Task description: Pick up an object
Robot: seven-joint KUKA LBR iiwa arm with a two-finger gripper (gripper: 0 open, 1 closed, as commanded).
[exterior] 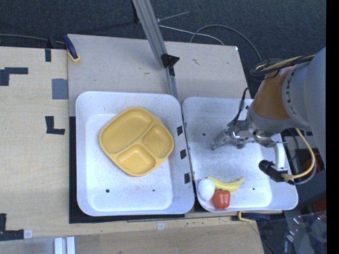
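Observation:
In the right bin [212, 112] three small items are bunched at the front left corner: a white ball [205, 189], a yellow banana [229, 183] and a red pepper-like piece [222, 199]. The gripper [217, 143] hangs low over the bare middle of that bin, pointing left, well behind the three items and apart from them. Nothing shows in it. A yellow divided plate [136, 141] lies in the left bin [87, 142].
A metal pole [153, 30] slants from the top of the view down to the wall between the bins. The grey arm with its orange band [270, 97] and black cables [275, 169] cover the right bin's right side.

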